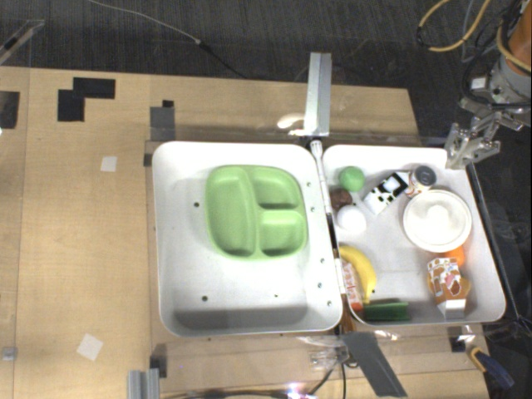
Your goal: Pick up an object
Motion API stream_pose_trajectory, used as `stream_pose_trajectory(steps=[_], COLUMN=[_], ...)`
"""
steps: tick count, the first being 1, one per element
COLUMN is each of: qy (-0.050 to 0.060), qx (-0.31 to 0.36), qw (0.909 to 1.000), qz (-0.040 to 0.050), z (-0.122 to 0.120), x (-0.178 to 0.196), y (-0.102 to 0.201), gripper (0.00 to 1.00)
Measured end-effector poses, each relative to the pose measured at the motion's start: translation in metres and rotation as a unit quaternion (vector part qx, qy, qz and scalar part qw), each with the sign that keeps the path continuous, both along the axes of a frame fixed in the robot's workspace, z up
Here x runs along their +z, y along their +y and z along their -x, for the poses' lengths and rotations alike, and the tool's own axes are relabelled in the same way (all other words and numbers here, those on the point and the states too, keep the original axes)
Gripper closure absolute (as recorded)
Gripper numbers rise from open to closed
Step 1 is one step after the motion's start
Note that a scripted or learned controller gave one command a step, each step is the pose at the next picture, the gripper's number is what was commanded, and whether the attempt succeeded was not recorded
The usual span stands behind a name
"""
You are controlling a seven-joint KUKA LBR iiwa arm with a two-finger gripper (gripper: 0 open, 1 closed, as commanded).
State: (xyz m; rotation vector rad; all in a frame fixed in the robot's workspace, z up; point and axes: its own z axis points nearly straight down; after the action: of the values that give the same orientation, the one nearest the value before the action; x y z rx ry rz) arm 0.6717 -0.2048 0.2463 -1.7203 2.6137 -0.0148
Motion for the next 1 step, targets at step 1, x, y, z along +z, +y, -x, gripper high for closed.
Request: stream_pose_trajectory(steps=[1], qy=[0.006], qx=[0.108], qw=[0.9941], qz=[-0.0007], z=[0.0400], x=[-0.0669], y=[0.0124], gripper=[1.00])
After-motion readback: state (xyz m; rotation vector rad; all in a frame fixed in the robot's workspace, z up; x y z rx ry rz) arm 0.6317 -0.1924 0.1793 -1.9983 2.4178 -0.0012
